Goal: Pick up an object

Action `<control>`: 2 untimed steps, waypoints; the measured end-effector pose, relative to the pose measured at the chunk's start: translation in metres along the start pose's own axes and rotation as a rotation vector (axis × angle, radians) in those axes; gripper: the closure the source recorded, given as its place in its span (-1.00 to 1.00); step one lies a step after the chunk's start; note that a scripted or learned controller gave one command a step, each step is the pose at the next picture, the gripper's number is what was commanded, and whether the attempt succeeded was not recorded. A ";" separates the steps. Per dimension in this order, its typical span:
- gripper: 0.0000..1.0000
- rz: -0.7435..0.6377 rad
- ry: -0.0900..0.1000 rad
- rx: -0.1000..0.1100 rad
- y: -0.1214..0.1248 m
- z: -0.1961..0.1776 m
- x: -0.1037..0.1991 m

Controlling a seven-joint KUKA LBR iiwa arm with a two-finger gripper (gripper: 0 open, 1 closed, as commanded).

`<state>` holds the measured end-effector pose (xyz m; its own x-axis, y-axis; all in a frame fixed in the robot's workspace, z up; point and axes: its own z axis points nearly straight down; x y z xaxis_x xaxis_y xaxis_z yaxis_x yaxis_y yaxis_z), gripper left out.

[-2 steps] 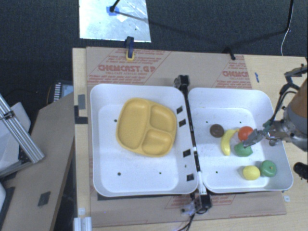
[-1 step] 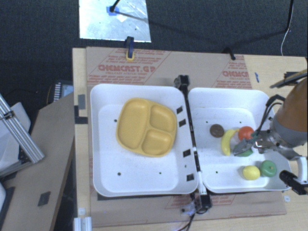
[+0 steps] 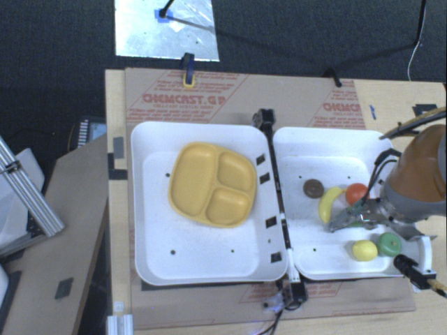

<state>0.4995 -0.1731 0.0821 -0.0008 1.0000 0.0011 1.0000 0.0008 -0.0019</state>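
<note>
The right bin [image 3: 307, 152] holds a yellow banana [image 3: 328, 202], a red-orange tomato [image 3: 356, 192], a brown disc [image 3: 313, 187], a yellow lemon [image 3: 364, 250] and a green round fruit [image 3: 389, 243]. My gripper [image 3: 343, 221] is low inside this bin, reaching in from the right. Its metal tip lies just below the banana's lower end and under the tomato. The lemon and the green fruit sit a little nearer the front edge than the gripper. Nothing is visibly lifted.
A yellow divided plate [image 3: 211, 183] lies in the middle of the left bin [image 3: 147, 187]. A black divider strip [image 3: 274, 187] runs between the two bins. The arm's orange band [image 3: 422, 162] hangs over the right bin's right side.
</note>
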 end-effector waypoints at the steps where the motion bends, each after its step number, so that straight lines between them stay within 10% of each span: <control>1: 1.00 0.000 -0.002 -0.004 0.001 -0.013 -0.001; 2: 1.00 -0.004 -0.003 -0.007 0.005 -0.057 0.005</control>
<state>0.5047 -0.1685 0.1394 -0.0045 1.0000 -0.0015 1.0000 0.0045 0.0055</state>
